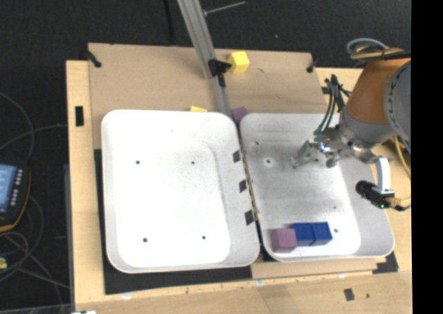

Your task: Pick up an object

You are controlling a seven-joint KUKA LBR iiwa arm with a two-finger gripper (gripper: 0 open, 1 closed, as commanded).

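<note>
Nearest the camera, at the front edge of the right bin, two small blocks are seen. A purple block is set on the left, and a blue block is set right beside it, so close that they seem to touch. Both are lying flat on the white floor of the bin, and neither one is lifted. So the picking up is not yet done.

Beside them, the left bin is seen with only small dark dots on its floor.

Farther back, over the upper part of the right bin, the gripper is held, well apart from the blocks. Nothing is seen between its fingers. How wide they are spread cannot be told, because they are small and blurry.

Farthest away, a yellow block is set on the brown board behind the bins, next to a grey rail.

Most of the job is judged to be left: the gripper must be brought forward to a block, lowered, closed, and raised.
</note>
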